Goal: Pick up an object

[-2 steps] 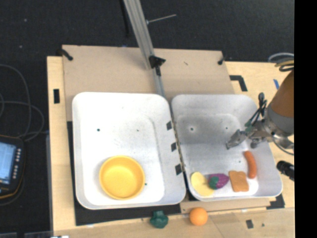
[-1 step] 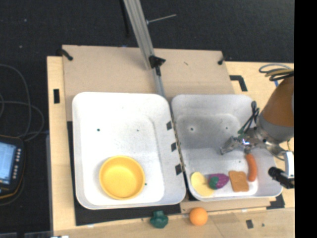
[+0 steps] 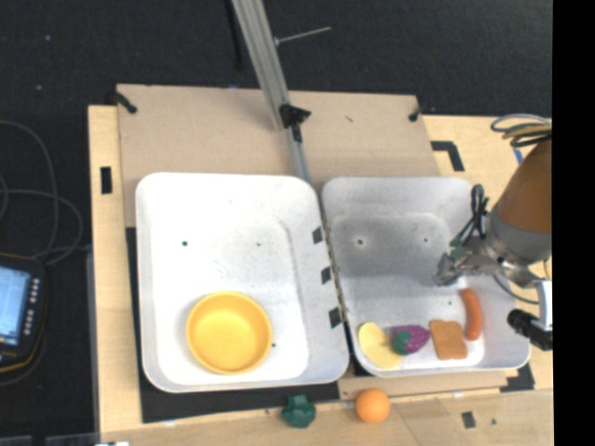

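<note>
Gripper [image 3: 453,269] low in right bin [image 3: 390,212], just above orange sausage [image 3: 473,313] by near wall. Claw state: cannot tell. Best lowered straight over sausage, jaws across its narrow width, clear of toast piece [image 3: 449,339] beside it.

bowl [image 3: 229,332] in L bin [image 3: 223,212], sausage [image 3: 473,312] in R bin [image 3: 390,212], ball [image 3: 372,405] in front
</note>
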`<state>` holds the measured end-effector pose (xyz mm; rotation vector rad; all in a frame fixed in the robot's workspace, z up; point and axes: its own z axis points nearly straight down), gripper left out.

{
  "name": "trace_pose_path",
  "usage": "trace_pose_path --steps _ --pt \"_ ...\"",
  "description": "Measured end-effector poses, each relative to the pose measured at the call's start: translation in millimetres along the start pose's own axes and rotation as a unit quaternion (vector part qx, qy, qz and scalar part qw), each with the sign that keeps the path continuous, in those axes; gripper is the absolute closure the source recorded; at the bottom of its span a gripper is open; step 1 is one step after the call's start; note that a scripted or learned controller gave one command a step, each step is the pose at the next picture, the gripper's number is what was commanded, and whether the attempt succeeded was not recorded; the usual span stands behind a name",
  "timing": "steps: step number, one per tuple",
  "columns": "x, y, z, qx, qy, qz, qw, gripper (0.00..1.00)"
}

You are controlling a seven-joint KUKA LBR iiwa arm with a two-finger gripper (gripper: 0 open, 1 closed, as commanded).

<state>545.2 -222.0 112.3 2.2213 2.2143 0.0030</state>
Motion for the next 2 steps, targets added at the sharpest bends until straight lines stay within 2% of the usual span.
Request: trace_pose_path --steps 1,2 --pt "-3.0 -0.1 -64.6 -0.001 -0.001 -0.003 1.0000 1.00" --pt "-4.9 1.2 -105.6 0.001 0.000 -0.003 1.0000 1.00"
